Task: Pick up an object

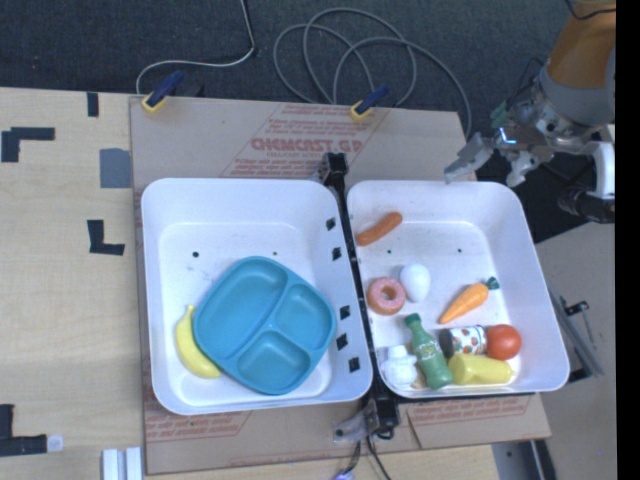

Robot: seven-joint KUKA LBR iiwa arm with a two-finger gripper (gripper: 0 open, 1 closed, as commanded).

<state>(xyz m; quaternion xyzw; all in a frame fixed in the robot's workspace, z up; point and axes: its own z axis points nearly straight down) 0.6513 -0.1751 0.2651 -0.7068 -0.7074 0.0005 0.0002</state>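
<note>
My gripper (490,166) hangs over the back right corner of the right bin (540,298), just beyond its rim. Its fingers are spread open and nothing is between them. Inside that bin lie an orange sausage (379,228), a white egg (414,281), a pink donut (385,295) and a carrot (466,301). Crowded along the front wall are a green bottle (428,350), a small dark jar (464,340), a red tomato (503,341), a yellow piece (480,370) and a white piece (398,366).
The left bin (160,268) holds a blue divided plate (265,323) with a banana (192,343) tucked under its left edge. Clamps (338,168) join the bins in the middle. Cables (350,58) loop on the dark floor behind the bench.
</note>
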